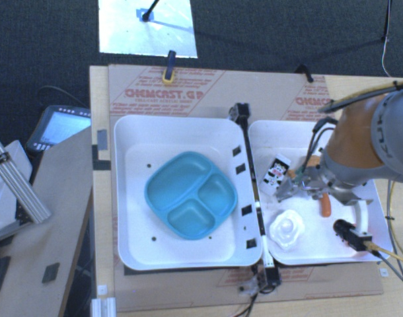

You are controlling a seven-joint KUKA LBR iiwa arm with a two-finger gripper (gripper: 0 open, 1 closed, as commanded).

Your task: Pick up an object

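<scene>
1. The arm (363,140) runs off the view's right edge and hides the right bin's (281,129) far right corner.
2. An orange thing (326,207) lies partly under the gripper (297,186), kind unclear.
3. A black-and-white thing (276,172) near that bin's left wall is too small to name.

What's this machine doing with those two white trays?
A grey robot arm reaches in from the right, trying to pick something up. Its gripper is low in the right tray, right beside a small black-and-white packet. An orange piece and a white lump lie in the same tray. Nothing can be seen held in the gripper. The left tray has a blue divided plate, well away from the arm.
</scene>
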